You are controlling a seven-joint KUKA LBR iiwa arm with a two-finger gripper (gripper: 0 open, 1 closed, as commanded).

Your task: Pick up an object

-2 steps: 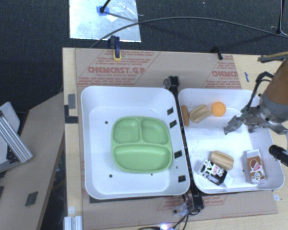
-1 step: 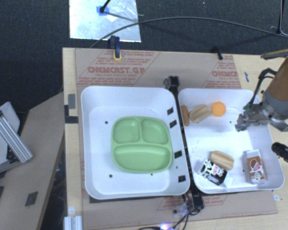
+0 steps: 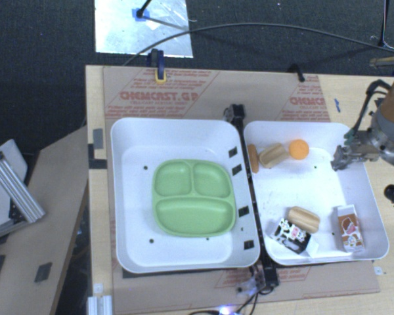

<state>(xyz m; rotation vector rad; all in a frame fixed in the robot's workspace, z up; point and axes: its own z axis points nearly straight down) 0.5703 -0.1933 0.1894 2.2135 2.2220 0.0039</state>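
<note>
Hovering at the right bin's (image 3: 364, 189) far-right rim, my jaws (image 3: 345, 155) carry nothing visible, and I cannot tell whether they are parted. Dropping here risks striking the rim, well apart from every target. That bin holds an orange ball (image 3: 299, 149), two bread rolls (image 3: 273, 155) (image 3: 303, 218) and a small carton (image 3: 349, 228); the left bin (image 3: 128, 195) holds a green divided plate (image 3: 194, 197).

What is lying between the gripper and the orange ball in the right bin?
In the camera view, only bare white bin floor lies between the gripper and the orange ball; no object sits there.
</note>
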